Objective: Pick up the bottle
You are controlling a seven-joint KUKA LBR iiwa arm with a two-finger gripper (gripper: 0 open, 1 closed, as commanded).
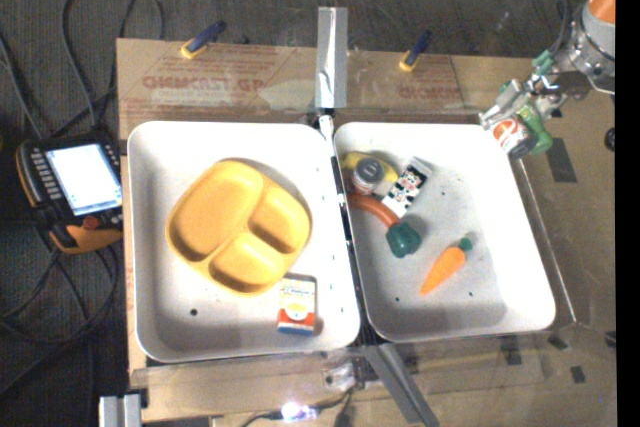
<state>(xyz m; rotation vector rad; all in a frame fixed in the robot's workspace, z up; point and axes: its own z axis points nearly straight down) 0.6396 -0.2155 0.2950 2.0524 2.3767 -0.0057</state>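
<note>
You are looking at the pincer [522,115] hanging over the far right corner of the right bin [520,215], and its fingers are closing on the bottle [520,134], a small one with a red-and-white label and green end, held clear above the bin rim. In the right bin a carrot [444,266], a green-capped orange piece [392,223], a patterned card box [407,185] and a round yellow toy [366,171] are lying. The left bin [150,245] is carrying a yellow divided plate [238,225] and a small carton [297,305].
</note>
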